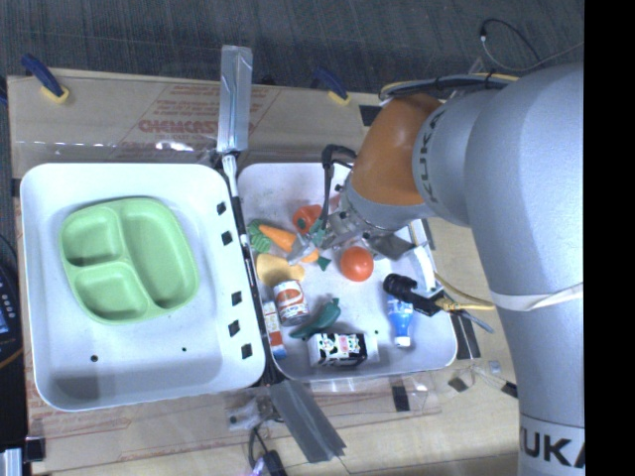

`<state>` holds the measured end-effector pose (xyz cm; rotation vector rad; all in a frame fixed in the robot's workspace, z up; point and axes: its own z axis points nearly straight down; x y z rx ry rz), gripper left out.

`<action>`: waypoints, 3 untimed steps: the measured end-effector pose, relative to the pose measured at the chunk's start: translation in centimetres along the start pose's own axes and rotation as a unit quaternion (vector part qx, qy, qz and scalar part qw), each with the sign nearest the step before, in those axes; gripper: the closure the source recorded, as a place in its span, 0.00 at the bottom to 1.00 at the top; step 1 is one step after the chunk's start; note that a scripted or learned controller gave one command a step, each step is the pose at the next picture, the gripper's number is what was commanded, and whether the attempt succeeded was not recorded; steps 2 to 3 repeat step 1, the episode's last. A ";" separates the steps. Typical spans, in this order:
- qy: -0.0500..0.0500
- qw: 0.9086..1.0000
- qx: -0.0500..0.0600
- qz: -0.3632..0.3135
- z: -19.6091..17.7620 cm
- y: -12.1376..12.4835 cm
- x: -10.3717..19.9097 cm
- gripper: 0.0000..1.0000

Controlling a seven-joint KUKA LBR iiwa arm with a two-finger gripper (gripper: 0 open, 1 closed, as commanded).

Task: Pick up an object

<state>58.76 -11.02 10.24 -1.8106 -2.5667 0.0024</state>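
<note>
Grey and smooth, my arm came in from the right, its orange band bulging above the wrist over the right bin. Both bins were shallow white plastic with rounded corners. The left bin held a glossy green plate moulded into three compartments.

My gripper hung low in the upper middle of the right bin, among the clutter. Whether it was clenched or released I could not tell, and I saw nothing held in it.

A boxy black-and-white carton lay by the near wall, well apart from my gripper. A white tube with a blue label lay to its right. A small round can with a red label sat near the divider. A curved dark green piece lay between can and carton.

Closest to my gripper were the smallest things. A round, shiny red tomato sat just beside it on the lower right. A tapered orange carrot lay just to its left. A red piece sat just above it, and a yellow lump lay below the carrot.
</note>
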 end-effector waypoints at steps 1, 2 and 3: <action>0.000 0.994 0.000 0.105 -9.0 3.0 4.1 1.00; 0.000 0.994 0.000 0.105 -9.0 3.0 4.1 1.00; 0.000 0.994 0.000 0.105 -9.0 3.0 4.1 1.00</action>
